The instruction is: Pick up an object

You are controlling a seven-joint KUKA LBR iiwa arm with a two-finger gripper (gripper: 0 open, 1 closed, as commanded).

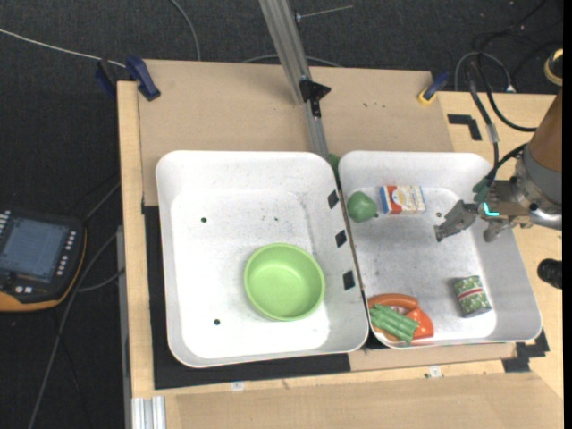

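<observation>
Bins are set side by side on the bench, so things can be reached from above. In the left bin [188, 195] a green bowl [284, 281] is seen, well away from the arm. In the right bin [420, 164] four things are spread out: a green ball [362, 206] near the middle wall, a small carton [400, 199] just beside it, a green can [470, 296] near the right side, and an orange plate of green food [400, 320] at the front edge. The gripper [469, 223] is held above the right bin, between the carton and the can. Its fingers are spread apart and nothing is held between them. It seems to be kept open so that a thing can be taken. No thing is picked up yet. The can and the carton are judged the nearest picks.
</observation>
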